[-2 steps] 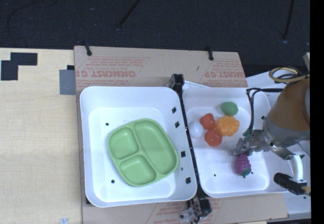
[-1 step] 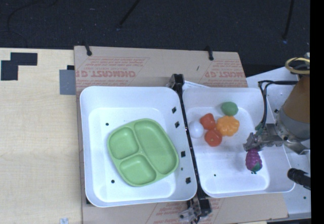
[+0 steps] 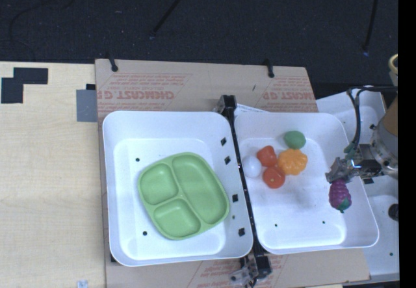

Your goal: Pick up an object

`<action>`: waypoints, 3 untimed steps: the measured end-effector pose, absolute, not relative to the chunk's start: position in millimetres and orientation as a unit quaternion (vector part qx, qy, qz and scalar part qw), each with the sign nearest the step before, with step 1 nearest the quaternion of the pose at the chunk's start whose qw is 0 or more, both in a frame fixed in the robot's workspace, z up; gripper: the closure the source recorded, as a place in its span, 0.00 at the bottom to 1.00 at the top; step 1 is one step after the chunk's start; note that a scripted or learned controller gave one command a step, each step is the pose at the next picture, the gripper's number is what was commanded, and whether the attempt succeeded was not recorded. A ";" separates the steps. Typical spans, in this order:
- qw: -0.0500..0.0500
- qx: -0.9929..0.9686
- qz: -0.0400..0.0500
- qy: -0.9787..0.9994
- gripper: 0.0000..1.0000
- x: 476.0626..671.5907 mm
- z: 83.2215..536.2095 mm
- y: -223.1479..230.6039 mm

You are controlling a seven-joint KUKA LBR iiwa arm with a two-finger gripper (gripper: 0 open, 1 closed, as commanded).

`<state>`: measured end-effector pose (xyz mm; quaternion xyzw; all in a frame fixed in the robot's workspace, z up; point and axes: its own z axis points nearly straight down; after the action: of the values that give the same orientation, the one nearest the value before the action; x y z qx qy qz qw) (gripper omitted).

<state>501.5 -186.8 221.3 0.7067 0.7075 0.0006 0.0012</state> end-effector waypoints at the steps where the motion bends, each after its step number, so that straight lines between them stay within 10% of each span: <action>1: 0.001 0.707 0.001 0.708 1.00 492.2 272.7 -187.6; 3: -0.002 0.706 0.000 0.708 1.00 501.7 283.8 -140.3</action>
<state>501.7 -140.3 283.8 0.7057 0.7085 -0.0004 -0.0017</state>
